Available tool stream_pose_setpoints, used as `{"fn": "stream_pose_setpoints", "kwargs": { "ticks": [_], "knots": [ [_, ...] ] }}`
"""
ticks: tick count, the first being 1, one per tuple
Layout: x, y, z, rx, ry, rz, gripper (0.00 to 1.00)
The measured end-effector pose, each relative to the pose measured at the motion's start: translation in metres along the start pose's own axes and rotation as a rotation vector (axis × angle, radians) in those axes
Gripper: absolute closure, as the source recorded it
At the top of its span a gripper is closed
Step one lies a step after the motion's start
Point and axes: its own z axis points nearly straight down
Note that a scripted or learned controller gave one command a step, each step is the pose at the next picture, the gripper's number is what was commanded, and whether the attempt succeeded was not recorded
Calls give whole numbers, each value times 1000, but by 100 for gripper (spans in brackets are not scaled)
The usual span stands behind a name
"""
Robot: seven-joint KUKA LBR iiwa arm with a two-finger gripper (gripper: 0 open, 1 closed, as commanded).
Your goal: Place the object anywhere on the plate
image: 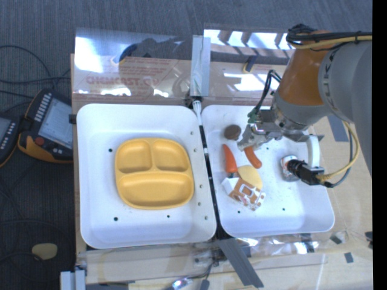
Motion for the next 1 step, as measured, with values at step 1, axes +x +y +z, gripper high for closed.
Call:
{"fn": "stream_pose_setpoints", "kwargs": {
  "ticks": [1],
  "knots": [
    [55,-12,11,2,-2,0,100]
  ]
}}
